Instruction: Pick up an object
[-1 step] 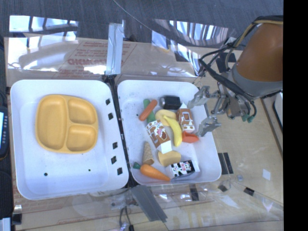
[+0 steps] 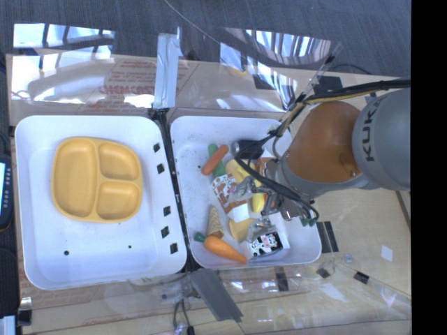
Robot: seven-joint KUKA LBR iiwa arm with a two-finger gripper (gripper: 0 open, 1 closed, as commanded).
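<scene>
I see the arm (image 2: 349, 149) over the right bin (image 2: 185, 187), the yellow divided plate (image 2: 98, 179) in the left bin (image 2: 31, 208). The gripper (image 2: 269, 211) sits among carrots (image 2: 223, 248), cartons; finger state I cannot tell.

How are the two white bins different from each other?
The left bin holds a single yellow divided plate; the right bin holds a jumble of toy foods, including a carrot. The arm reaches over the right bin, not the left bin. Both are shallow and white.
</scene>
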